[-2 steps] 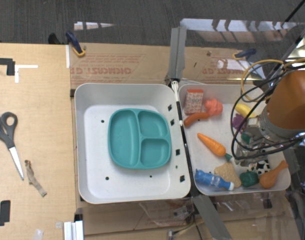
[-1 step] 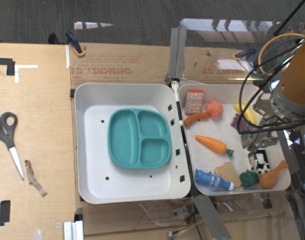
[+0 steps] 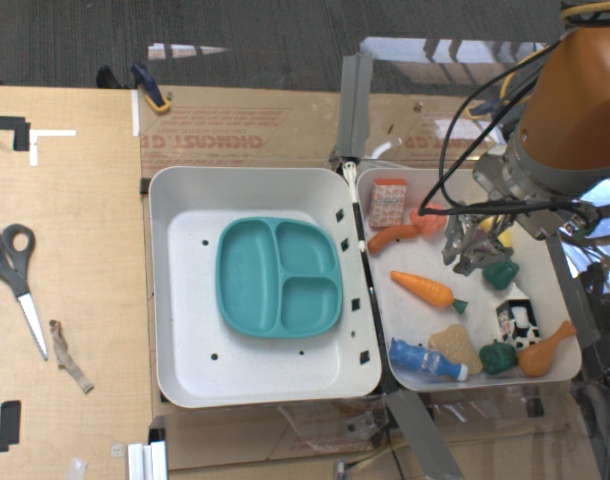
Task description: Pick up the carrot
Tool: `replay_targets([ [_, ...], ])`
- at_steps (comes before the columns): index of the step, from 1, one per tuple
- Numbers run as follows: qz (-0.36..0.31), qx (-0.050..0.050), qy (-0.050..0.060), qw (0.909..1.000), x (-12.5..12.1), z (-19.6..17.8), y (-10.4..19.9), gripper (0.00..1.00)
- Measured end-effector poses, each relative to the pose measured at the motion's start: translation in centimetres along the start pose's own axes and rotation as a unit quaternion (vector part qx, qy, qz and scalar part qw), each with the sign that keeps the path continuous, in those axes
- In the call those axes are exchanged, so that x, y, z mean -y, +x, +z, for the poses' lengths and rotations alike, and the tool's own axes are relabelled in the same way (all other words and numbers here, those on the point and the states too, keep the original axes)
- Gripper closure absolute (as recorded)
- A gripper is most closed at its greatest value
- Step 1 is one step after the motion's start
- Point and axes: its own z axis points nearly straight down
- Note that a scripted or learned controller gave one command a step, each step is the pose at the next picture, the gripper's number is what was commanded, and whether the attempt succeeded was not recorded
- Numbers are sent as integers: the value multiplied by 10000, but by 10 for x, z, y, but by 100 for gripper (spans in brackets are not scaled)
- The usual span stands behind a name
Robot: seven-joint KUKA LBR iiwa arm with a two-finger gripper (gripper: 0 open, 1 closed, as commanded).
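The carrot (image 3: 426, 288), orange with a small green top at its right end, lies on the floor of the right bin (image 3: 383, 308), near the bin's middle. My gripper (image 3: 469, 251) hangs over the same bin, up and to the right of the carrot and apart from it. Its grey fingers point down beside a green toy (image 3: 501, 273). The arm with its orange band fills the upper right corner and hides part of the bin's back.
The right bin also holds a small red-and-white carton (image 3: 388, 202), an orange sausage (image 3: 392, 236), a blue bottle (image 3: 426, 362), a tan biscuit (image 3: 455, 344), a green pepper (image 3: 496, 358) and a drumstick (image 3: 546, 349). A teal divided plate (image 3: 280, 277) sits in the left bin (image 3: 175, 298). Scissors (image 3: 17, 278) lie far left.
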Motion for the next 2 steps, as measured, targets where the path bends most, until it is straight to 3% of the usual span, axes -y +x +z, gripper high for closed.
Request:
replay_targets([
  [1,-588,-18,-14,9983,-48,84,20,100],
  [2,-600,-3,-8,9982,-48,76,19,100],
])
